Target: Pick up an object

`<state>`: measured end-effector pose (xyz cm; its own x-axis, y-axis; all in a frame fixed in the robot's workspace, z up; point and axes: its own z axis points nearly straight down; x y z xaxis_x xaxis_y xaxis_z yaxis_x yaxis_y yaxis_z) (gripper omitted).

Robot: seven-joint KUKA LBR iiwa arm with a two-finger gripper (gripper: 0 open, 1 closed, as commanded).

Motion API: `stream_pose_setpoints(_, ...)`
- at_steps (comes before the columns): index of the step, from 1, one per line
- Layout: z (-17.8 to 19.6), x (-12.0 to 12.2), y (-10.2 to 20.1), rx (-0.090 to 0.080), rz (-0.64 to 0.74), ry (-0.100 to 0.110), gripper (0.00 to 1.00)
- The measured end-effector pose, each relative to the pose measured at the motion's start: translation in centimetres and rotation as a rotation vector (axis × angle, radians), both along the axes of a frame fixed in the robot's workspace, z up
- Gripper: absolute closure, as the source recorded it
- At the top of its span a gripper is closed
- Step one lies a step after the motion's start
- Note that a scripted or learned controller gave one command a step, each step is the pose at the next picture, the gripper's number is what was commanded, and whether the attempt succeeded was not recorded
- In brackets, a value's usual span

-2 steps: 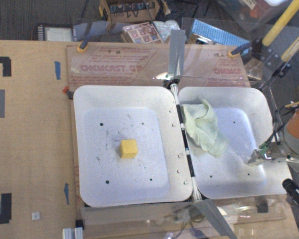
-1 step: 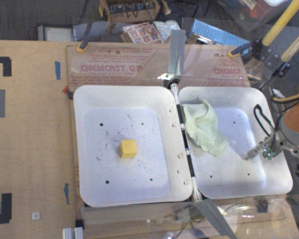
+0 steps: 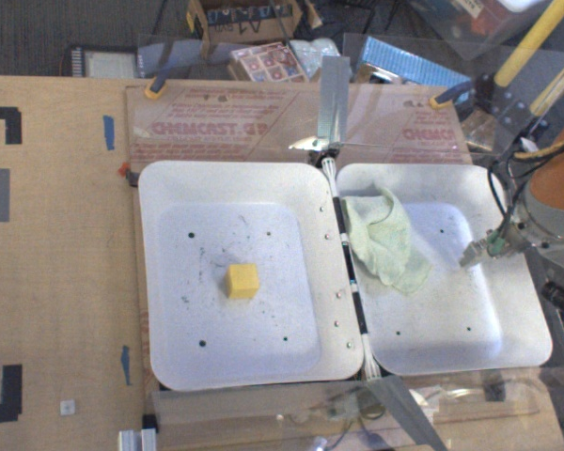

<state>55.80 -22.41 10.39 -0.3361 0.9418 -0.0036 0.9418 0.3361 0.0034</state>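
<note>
Two shallow white bins sit side by side on the bench. The left bin (image 3: 169, 205) contains one small yellow block (image 3: 243, 281), which lies flat on the bin floor, slightly below and left of centre, apart from every wall. The floor around it carries dark specks and scuff marks.

The right bin (image 3: 508, 336) contains a crumpled pale green cloth (image 3: 383, 241), bunched against the bin's left wall and upper left corner, next to the divider between the two bins.

My gripper (image 3: 477, 252) is positioned over the right side of the right bin, at the end of my arm, which enters from the right edge. The tip is small and blurred in this view; its opening cannot be determined. No object is visible at the tip. The gripper is well apart from the cloth and farther still from the yellow block.
</note>
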Motion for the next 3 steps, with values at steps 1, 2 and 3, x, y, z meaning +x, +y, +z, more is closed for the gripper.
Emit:
stream_pose_setpoints(1,10.6,1.2,0.1,0.002,-0.525,0.002,1.0)
stream_pose_setpoints(2,6.4,1.9,0.7,0.004,-0.69,0.006,1.0)
stream_pose_setpoints(3,7.4,2.0,0.7,0.003,-0.689,0.004,1.0)
